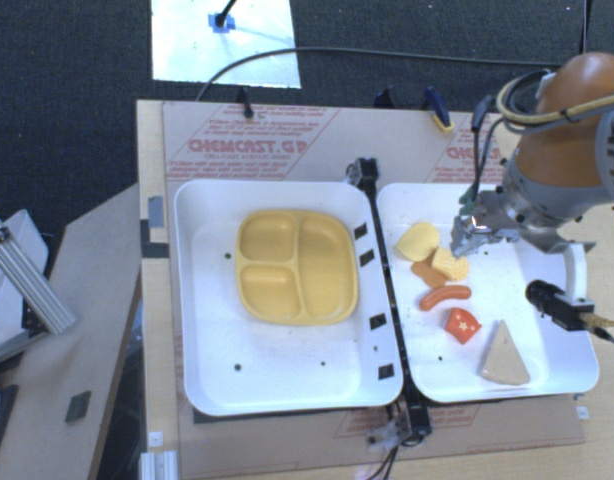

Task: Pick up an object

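Dark carpet surrounded a pale wooden bench point(97, 298) that bore two shallow white bins side by side. A yellow divided plate point(292, 266) lay flat in the left bin point(202, 368), its compartments bare. The right bin point(567, 363) held a loose cluster of toy food: a yellow rounded piece point(418, 239), a yellow block point(450, 264) with a small orange piece point(427, 273) just beside it, an orange-red sausage point(444, 296), a red chunk point(462, 324) and a tan wedge point(504, 354).

The gripper point(471, 232) hung low over the upper part of that cluster, right by the yellow block and perhaps touching it; nothing could be seen caught between its fingers, and their spread was too small and shadowed to judge.

The step in hand looked like the descent onto a piece. The yellow block seemed the likely target. It was squat, with no marked long axis. The sausage was the one piece with a clear long axis, running left to right with its right end tipped slightly toward the far side; a grasp on it would go best across the narrow width. To do the pick well, the gripper should centre on one piece alone, since the block, the orange piece and the rounded piece lay crowded together and a finger could land on a neighbour and push it aside.
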`<state>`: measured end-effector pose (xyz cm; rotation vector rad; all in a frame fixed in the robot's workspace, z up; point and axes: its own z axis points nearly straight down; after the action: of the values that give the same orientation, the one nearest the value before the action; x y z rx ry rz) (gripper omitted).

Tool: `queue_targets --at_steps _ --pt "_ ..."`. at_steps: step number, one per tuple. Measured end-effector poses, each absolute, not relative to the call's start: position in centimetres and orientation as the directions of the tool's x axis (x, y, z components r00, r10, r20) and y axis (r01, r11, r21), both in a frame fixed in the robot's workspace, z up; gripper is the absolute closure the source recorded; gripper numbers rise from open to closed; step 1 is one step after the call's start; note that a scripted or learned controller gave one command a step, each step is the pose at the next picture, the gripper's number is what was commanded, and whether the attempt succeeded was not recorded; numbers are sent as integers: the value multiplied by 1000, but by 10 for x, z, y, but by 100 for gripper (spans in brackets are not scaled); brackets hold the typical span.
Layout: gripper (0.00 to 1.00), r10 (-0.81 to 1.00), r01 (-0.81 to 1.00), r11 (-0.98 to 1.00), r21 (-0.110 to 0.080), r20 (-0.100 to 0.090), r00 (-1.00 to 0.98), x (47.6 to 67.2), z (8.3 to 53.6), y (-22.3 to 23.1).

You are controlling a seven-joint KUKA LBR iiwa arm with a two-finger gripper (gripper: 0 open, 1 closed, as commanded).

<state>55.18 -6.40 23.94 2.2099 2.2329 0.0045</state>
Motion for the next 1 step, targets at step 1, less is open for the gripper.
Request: queue_targets --at_steps 1 --pt "100 1000 1000 9 1 1 -9 553 226 -12"
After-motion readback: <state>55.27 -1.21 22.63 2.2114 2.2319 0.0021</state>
